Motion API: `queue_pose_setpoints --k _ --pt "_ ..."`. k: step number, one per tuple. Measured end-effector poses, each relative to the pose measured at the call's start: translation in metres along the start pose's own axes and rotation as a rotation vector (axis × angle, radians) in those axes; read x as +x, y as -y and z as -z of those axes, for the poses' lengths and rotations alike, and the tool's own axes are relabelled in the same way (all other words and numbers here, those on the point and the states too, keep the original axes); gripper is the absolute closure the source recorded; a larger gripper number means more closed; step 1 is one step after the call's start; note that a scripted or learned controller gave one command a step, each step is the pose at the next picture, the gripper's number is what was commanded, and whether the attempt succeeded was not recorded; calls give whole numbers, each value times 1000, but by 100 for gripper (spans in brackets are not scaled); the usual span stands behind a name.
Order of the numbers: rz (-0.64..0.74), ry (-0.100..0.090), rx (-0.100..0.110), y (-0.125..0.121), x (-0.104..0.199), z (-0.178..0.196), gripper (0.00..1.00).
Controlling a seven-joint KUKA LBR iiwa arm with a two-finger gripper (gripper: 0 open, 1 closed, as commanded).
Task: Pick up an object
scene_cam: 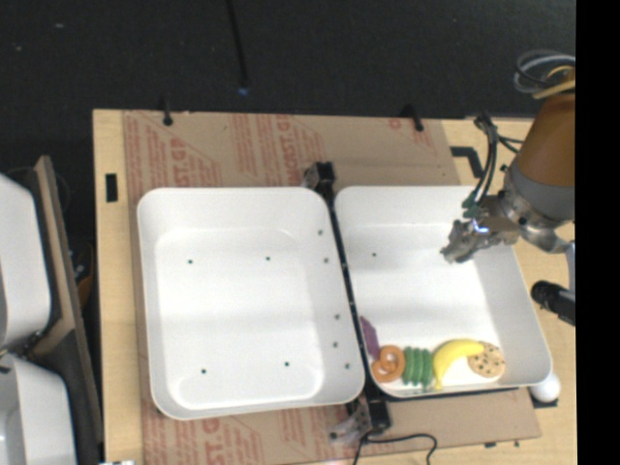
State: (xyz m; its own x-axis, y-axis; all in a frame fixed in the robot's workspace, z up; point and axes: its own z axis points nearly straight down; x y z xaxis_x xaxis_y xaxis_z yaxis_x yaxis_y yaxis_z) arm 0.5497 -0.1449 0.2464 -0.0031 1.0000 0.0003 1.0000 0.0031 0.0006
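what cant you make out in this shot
- Gripper: too small and blurred in the camera view to tell open from shut.
- Purple thing by the right bin wall: too thin to identify.
- Arm: cut off at the right edge.
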Motion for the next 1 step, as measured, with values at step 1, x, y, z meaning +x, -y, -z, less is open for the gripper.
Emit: queue_pose_setpoints --k 1 --pt "1 -1 -1 -15 55 8 100"
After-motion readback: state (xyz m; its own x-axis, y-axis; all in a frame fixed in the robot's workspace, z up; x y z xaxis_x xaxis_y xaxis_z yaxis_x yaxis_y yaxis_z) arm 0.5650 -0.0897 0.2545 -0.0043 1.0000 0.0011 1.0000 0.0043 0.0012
